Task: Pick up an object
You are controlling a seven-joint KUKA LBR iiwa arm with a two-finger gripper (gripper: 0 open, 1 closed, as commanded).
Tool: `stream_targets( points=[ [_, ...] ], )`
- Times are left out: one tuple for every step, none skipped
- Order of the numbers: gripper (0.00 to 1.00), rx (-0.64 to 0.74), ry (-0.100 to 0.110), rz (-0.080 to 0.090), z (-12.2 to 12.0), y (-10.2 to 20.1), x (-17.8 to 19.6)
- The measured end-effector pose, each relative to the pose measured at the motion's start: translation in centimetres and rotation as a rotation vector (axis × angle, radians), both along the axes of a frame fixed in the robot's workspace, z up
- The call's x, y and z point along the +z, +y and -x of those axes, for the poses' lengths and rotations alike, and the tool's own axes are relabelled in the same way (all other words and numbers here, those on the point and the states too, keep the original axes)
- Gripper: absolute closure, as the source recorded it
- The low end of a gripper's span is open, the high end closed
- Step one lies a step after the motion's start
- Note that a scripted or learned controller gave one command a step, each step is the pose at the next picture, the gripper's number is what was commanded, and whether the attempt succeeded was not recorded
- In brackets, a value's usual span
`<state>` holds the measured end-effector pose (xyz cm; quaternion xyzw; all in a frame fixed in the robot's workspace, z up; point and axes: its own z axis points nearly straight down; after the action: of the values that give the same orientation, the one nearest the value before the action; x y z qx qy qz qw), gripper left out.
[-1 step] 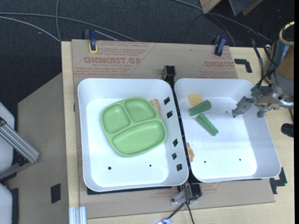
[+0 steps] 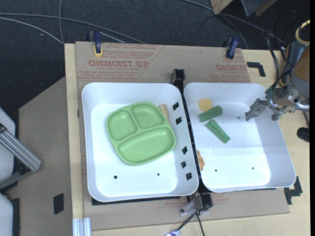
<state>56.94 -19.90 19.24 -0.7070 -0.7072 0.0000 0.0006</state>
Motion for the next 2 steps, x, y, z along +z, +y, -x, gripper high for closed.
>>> stream_targets(
  points=[
    [0.00, 0.001, 0.002, 0.000, -0.9, -0.3, -5.4],
    [0.00, 0.000, 0.004, -0.001, -0.9, -0.3, -10.6]
  ],
)
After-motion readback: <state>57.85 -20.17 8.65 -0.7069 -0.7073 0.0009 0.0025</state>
